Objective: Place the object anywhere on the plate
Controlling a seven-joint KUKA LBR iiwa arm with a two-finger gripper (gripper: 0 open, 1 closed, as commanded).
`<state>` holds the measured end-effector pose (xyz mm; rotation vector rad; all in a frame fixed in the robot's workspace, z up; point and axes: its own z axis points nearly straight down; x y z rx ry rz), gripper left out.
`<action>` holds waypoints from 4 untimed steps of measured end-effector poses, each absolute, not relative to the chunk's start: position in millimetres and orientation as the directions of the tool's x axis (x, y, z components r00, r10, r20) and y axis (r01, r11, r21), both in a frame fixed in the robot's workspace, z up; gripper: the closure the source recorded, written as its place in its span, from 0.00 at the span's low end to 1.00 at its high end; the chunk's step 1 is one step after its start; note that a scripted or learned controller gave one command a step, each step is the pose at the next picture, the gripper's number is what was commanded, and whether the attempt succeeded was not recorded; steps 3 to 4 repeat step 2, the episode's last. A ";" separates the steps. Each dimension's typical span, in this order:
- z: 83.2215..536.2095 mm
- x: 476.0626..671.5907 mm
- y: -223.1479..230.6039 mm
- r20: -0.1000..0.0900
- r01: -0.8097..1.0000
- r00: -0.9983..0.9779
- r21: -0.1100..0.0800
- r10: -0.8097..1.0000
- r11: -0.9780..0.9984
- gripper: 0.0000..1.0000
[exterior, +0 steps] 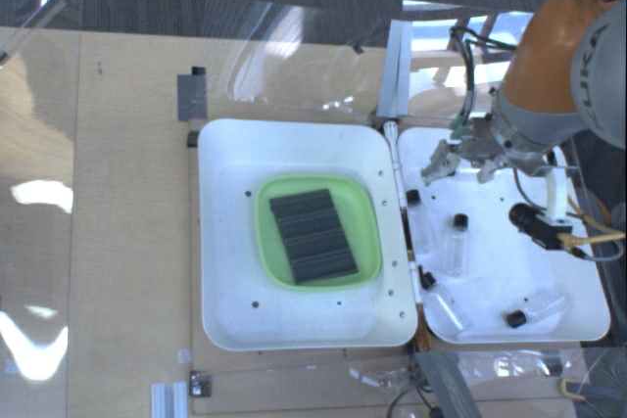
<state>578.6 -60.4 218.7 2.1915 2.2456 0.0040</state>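
A green square plate (pixel 364 240) sits in the middle of the left white bin (pixel 225 210). A dark grey ridged block (pixel 313 236) lies flat on the plate, turned slightly. My gripper (pixel 458 169) hangs over the far left part of the right bin (pixel 588 308), well to the right of the plate. Its fingers (pixel 434 168) are spread open and nothing is between them.
Several clear vials with black caps lie in the right bin: one (pixel 456 242) under the gripper, one (pixel 537 307) at the near right, one (pixel 443 308) at the near left. A metal upright (pixel 396 73) stands behind the bins. A black cable part (pixel 534 222) hangs off the arm.
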 end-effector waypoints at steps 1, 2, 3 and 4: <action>290.4 488.6 -89.2 -0.001 1.000 -0.011 0.008 1.000 0.011 0.00; 220.2 488.4 -186.4 -0.002 1.000 -0.011 0.004 1.000 0.011 0.00; 220.2 488.4 -186.4 -0.002 1.000 -0.011 0.004 1.000 0.011 0.00; 220.2 488.4 -186.4 -0.002 1.000 -0.011 0.004 1.000 0.011 0.00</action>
